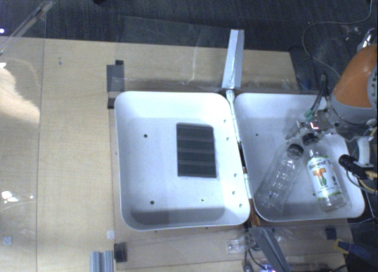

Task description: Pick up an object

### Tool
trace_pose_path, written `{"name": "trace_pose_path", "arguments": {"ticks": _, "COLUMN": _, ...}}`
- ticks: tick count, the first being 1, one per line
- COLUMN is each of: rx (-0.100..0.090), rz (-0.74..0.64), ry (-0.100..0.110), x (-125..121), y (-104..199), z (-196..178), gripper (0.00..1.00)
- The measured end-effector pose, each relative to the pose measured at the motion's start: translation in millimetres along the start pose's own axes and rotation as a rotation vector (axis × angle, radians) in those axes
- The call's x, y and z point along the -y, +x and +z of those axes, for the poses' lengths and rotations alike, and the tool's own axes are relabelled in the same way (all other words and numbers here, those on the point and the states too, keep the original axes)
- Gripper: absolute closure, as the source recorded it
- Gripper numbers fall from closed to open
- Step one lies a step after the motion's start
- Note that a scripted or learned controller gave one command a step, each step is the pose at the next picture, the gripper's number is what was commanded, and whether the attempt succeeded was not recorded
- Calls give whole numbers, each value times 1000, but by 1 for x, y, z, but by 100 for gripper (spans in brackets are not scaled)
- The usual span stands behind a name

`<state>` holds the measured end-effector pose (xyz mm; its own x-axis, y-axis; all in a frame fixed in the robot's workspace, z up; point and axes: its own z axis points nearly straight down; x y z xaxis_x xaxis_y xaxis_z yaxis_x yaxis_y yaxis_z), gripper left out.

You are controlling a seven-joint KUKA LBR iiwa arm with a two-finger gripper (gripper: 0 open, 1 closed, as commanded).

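You see two bins [171, 111] of smooth white plastic with a soft sheen, on a matt, pale wood bench [71, 147]. The left one holds a ribbed, matt dark pad [196, 150]. In the right lie two clear glossy plastic bottles [280, 176], one [324, 179] with a paper-like label.

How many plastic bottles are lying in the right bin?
2. A clear plastic bottle lies at a slant near the middle of the right bin. A labelled bottle lies to its right, below the gripper. The arm may hide more.
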<state>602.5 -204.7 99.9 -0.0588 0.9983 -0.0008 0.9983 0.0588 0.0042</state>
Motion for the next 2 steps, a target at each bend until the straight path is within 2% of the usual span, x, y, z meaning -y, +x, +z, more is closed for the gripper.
{"name": "trace_pose_path", "arguments": {"ticks": 1, "rx": 1, "rz": -2, "ry": -8, "x": -3, "y": 1, "z": -12, "gripper": 100}}
{"name": "trace_pose_path", "arguments": {"ticks": 2, "rx": 1, "rz": -38, "ry": -4, "x": -70, "y": 14, "z": -90, "gripper": 100}}
